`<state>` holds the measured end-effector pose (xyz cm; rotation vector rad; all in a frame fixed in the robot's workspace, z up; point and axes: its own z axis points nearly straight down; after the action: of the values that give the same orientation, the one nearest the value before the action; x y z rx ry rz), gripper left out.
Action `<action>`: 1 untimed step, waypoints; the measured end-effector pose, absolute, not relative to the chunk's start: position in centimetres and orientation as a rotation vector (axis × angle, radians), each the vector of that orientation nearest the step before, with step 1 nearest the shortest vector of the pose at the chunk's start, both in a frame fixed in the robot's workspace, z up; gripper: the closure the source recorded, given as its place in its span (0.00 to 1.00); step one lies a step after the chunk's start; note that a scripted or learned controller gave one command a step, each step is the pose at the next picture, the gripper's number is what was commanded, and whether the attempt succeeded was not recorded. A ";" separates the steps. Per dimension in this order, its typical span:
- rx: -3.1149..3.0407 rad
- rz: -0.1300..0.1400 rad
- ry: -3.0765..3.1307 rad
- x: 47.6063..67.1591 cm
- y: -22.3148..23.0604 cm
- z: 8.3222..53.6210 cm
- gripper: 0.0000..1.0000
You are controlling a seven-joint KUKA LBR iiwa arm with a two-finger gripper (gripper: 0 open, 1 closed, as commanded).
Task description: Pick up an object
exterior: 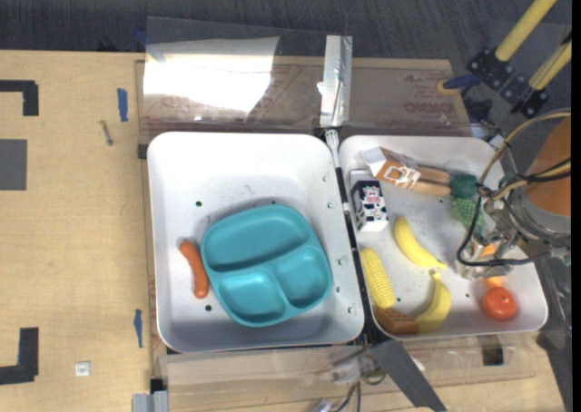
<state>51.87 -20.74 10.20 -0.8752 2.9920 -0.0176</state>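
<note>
Over the right bin's (536, 310) far side the end effector (486, 251) hangs amid cables, and whether it is open or closed cannot be told. Likely targets crowd below it: a tomato (498, 302) just beside it near the bin's wall, a banana (425, 265), corn (377, 278), a small milk carton (369, 203) by the divider. Such scatter suits random grasp tries. Walls hem the tomato closely, while the banana has freer room around it. On the desk's (64, 247) other side, the left bin (172, 310) holds a teal divided plate (265, 263) and a carrot (194, 269).
</note>
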 end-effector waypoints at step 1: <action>-0.383 -0.003 3.106 61.6 -19.9 8.9 1.00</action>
<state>61.56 -19.94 8.88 -0.3828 3.1065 -0.0030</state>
